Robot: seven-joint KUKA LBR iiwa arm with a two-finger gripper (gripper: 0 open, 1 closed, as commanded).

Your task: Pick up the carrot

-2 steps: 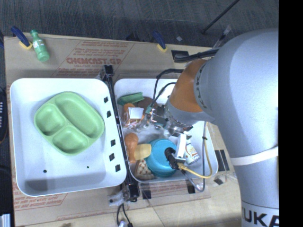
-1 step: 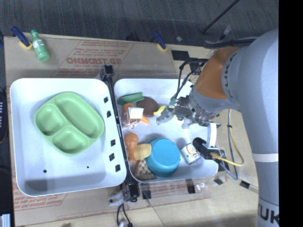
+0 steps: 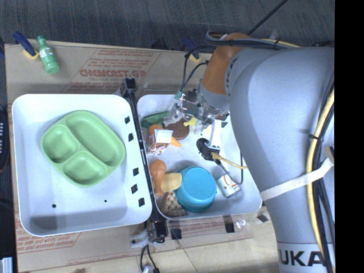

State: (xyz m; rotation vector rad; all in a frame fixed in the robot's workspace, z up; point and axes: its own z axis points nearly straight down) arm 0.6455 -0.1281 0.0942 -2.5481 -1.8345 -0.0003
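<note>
Near you, the blue bowl (image 3: 196,189) sits at the front of the right bin (image 3: 245,205), with small food toys packed beside it. A bit further back, the carrot (image 3: 176,143) peeks out, orange, by a wrapped snack (image 3: 160,140). Just past it the gripper (image 3: 186,114) hangs low, likely lined up for a grab. You cannot tell how it is set.

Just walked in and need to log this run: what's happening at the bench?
The grey robot arm reaches in from the right, its gripper low over the far end of the right bin, among a heap of toy food. A bit of the orange carrot pokes out just beneath it. The left bin holds a green divided plate.
</note>
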